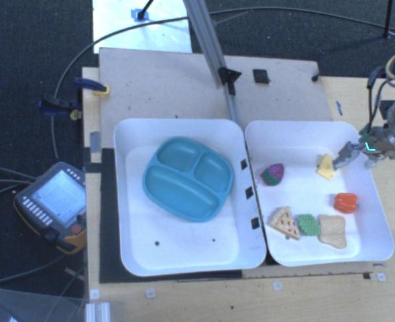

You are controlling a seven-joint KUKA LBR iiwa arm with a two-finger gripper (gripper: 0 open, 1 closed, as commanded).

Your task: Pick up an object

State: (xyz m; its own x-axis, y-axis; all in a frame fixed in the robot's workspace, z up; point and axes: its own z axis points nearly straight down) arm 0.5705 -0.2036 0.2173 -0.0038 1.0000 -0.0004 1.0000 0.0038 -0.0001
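Cheese-like yellow wedge is lying in the right bin, near its upper right corner, and it is looking like the piece the arm is going for. The gripper is sitting just beside the wedge on its right, fingertips reaching down toward it, perhaps touching its edge; how far apart the fingers are standing cannot be told from this slant, and nothing is visibly being held between them. Further out in the same bin, a red pepper-like piece, a purple berry, a waffle slice, a green piece and a beige toast shape are resting well apart from the wedge. The left bin is carrying a blue divided plate. The approach step seems to be in hand; next, the fingers would need to straddle the wedge, close, and lift.
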